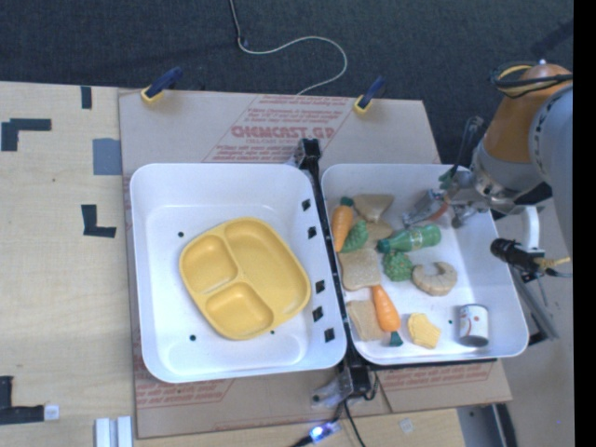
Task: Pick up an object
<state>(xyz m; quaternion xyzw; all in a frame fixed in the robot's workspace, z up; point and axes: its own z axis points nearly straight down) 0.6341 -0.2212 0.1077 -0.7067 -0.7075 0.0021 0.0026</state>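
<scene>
Pincer [421,210] — slim metal, over bin [494,277]

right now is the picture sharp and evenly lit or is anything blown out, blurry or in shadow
Camera view: light is soft and even, with faint shadows under the yellow divided plate; the white walls of the left bin and right bin are bright but not blown out; the toy food is fairly sharp, small details soft; the gripper is slightly blurred; the dark carpet at the top keeps little detail.
</scene>
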